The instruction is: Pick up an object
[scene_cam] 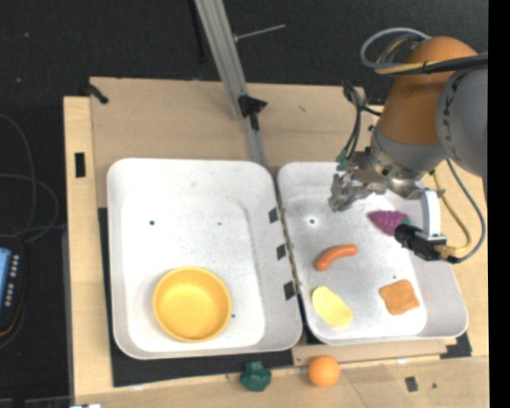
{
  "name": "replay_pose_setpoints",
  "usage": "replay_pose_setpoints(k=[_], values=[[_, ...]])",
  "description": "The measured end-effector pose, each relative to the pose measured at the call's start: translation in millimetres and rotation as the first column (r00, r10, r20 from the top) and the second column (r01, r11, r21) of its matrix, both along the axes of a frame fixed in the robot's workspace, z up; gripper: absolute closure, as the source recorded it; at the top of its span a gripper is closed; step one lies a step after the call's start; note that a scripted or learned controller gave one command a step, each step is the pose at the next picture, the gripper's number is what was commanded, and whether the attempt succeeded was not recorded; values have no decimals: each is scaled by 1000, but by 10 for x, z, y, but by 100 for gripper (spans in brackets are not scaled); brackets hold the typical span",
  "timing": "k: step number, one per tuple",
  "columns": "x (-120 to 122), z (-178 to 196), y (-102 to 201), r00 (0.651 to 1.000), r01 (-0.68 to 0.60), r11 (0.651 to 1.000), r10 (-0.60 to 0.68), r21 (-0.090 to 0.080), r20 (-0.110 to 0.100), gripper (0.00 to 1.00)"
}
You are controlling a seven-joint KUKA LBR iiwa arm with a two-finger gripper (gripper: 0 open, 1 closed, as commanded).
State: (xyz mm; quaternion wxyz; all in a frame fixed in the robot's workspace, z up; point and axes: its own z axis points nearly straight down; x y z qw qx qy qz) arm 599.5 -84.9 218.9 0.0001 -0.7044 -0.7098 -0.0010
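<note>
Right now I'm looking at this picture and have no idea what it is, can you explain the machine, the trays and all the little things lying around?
It is a single view from a camera fixed above a workbench, looking down at a slant. The grey and orange machine on the right is a robot arm; its gripper hangs above the right bin, with nothing visibly held. That bin holds toy food: a purple grape bunch, an orange sausage, a yellow piece and a brown toast-like square. The left bin holds a yellow bowl. On the bench edge in front lie an orange ball and a small green object.
</note>
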Motion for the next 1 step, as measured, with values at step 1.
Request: replay_pose_setpoints(k=[1], values=[[12,15,442,1000,1,1000,-1,0,-1,100]])
